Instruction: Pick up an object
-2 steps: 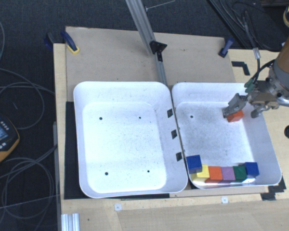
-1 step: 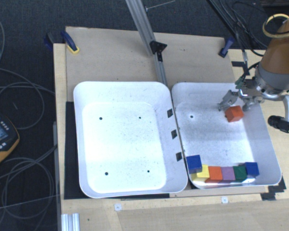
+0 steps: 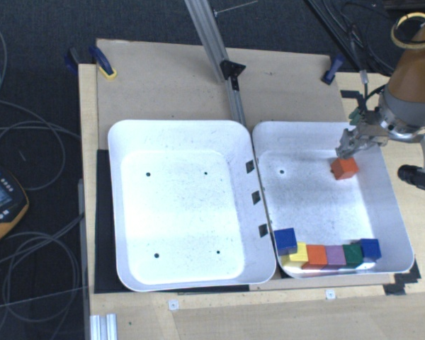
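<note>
Orange cube (image 3: 345,168) sits in right bin (image 3: 389,211), upper area, turned approx. diagonal to bin walls, no long axis. Tool (image 3: 354,145) just above it; can't tell its state. Blocks (image 3: 329,252) line bin's near wall.

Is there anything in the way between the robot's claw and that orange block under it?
Nothing visible. The gripper hangs right above the orange block in the right bin; the other blocks sit far off along its near edge.

One block (image 3: 344,168) lies behind a row of blocks (image 3: 327,252) (right bin (image 3: 382,190)).
</note>
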You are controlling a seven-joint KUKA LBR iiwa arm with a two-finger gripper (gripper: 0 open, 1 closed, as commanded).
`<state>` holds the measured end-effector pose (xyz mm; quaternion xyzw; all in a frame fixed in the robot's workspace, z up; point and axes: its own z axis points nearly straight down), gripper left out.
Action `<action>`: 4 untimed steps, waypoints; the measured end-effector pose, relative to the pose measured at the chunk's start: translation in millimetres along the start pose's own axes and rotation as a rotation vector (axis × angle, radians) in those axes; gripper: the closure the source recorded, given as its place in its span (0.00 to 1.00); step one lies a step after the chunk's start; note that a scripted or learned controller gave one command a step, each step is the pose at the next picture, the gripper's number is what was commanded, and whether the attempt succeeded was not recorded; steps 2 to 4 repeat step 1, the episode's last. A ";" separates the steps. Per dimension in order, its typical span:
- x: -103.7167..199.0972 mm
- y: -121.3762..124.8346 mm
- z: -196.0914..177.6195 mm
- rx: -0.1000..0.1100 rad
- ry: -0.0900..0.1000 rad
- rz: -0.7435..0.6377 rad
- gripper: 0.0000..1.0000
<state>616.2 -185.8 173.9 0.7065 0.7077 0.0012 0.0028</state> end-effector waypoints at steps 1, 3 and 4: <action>-27.3 41.0 -50.9 -0.004 -0.002 0.000 1.00; -27.3 41.0 -50.9 -0.004 -0.002 0.000 1.00; -27.3 41.0 -50.9 -0.004 -0.002 0.000 1.00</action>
